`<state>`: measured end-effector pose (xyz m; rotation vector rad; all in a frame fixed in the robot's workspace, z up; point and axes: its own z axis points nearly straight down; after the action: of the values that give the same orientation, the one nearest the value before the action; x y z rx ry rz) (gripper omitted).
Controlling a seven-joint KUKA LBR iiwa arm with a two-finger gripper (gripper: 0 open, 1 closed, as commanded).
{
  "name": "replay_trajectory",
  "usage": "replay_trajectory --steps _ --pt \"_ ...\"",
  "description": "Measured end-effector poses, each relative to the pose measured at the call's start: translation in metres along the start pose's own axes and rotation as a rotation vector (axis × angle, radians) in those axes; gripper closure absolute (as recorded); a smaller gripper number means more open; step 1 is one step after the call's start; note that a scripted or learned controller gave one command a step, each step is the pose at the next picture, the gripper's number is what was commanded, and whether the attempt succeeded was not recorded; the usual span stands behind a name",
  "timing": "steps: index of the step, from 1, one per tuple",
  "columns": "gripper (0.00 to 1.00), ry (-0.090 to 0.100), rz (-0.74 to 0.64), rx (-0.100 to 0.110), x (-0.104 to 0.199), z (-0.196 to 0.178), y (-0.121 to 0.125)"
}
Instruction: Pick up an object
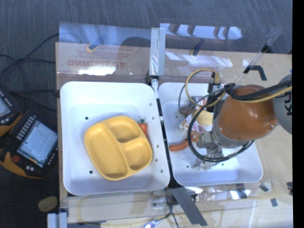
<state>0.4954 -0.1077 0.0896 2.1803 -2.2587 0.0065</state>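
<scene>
A yellow divided tray (118,147) lies in the left bin (76,108), with a small orange-red object (143,126) at its right rim. In the right bin (237,175) an orange sausage-shaped object (178,146) lies near the left wall, and a white-and-yellow packet (195,119) sits behind it. The arm's orange wrist band (247,118) hangs over the right bin, with cables looping round it. The gripper (207,151) points down into the bin beneath the wrist, just right of the orange object; the wrist and cables cover it.
A divider wall (161,132) separates the two bins. A yellow cable loop (199,75) arches over the right bin's back. Handheld control pendants (28,141) lie on the floor to the left. Clear plastic sheeting (109,56) covers the bench behind the bins.
</scene>
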Motion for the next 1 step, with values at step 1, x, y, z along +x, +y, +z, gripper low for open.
replay_trajectory --steps 1 --pt "1.00 -0.012 -0.210 0.000 0.0837 -0.1293 0.0071"
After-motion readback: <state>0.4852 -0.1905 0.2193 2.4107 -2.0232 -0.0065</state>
